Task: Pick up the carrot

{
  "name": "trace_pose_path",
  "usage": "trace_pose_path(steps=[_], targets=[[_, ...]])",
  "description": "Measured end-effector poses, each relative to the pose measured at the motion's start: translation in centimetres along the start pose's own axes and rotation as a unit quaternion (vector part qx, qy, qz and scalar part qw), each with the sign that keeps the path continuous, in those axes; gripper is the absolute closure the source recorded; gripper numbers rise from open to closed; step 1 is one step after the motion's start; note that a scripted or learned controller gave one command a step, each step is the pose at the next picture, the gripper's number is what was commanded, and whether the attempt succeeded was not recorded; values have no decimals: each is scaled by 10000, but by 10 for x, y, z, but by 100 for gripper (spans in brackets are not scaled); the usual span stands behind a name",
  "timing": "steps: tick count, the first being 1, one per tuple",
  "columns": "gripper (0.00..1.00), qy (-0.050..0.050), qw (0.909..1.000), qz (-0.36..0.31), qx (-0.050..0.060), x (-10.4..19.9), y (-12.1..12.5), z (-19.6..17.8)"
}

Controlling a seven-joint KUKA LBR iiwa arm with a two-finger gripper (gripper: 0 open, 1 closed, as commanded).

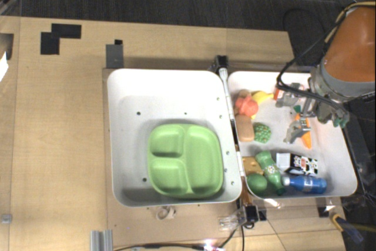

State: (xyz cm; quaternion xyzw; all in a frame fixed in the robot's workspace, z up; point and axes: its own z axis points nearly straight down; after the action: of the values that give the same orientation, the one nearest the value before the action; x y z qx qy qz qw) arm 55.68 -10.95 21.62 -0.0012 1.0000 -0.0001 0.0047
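The carrot (305,138) is a small orange piece lying in the right bin (338,156), towards its right-hand middle. My gripper (298,126) hangs directly over the carrot's upper end, below the grey wrist and orange band that come in from the right. Part of the carrot is covered by the gripper, with orange showing above and below it. Whether the carrot is gripped or just lying underneath is not clear from this angle.
The right bin also holds a red fruit (247,106), a yellow banana (262,96), a tan bread piece (244,126), a green knobbly vegetable (262,132), a green bottle (268,165), a blue bottle (305,184) and a black-and-white carton (304,165). A green divided plate (185,159) lies in the left bin (135,103).
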Motion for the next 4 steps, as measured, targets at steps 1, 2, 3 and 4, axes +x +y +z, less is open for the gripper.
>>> trace_pose_path(steps=[1, 2, 3, 4], targets=[[0, 34, 9981, 621, -7, -28, -14, 100], [0, -24, 9938, 1115, 4, -37, -59, 128], [0, -54, 9832, 1822, 7, 18, -95, 126], [0, -158, 9998, -73, 24, 58, -93, 122]])
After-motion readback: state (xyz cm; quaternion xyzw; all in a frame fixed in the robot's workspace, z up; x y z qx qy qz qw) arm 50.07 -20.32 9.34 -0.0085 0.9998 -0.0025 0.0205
